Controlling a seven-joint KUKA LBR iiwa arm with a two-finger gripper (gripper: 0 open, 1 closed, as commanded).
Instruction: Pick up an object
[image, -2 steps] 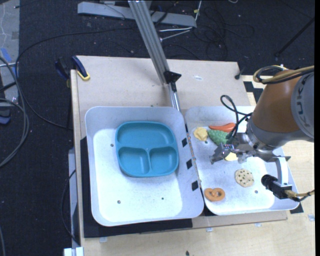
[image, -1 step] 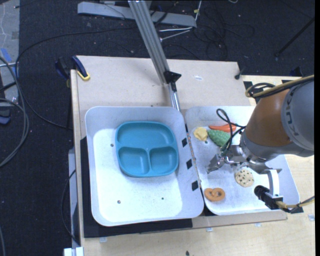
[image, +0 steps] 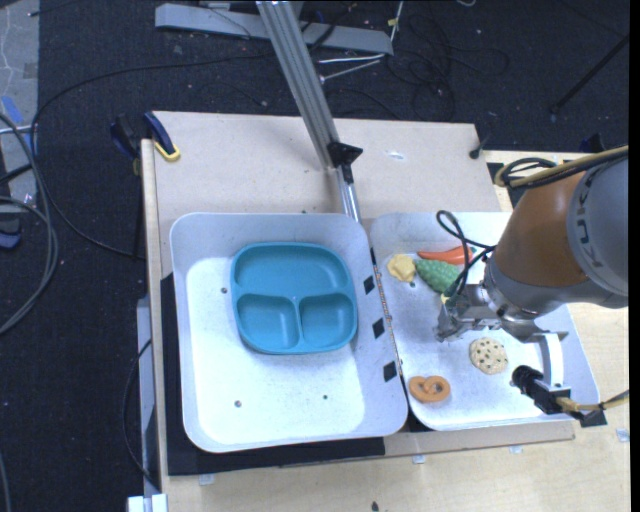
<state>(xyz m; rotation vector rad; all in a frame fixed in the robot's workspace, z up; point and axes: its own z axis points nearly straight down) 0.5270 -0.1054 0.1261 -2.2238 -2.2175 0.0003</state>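
The right bin (image: 560, 412) holds several small toy foods. A round speckled cookie (image: 488, 355) lies near its middle, and a brown pretzel (image: 429, 389) lies near the front left. A toy carrot with an orange root and green top (image: 440, 267) and a pale yellow piece (image: 402, 268) lie at the back left. My gripper (image: 450, 323) hangs low over the bin floor, left of the cookie and in front of the carrot. Nothing is visibly between its fingers.
The left bin (image: 200, 400) holds a blue divided tray (image: 295, 298). A slanted metal pole (image: 305, 85) runs from the back down to the seam between the bins. The grey and orange arm (image: 560, 240) covers the right bin's back right part.
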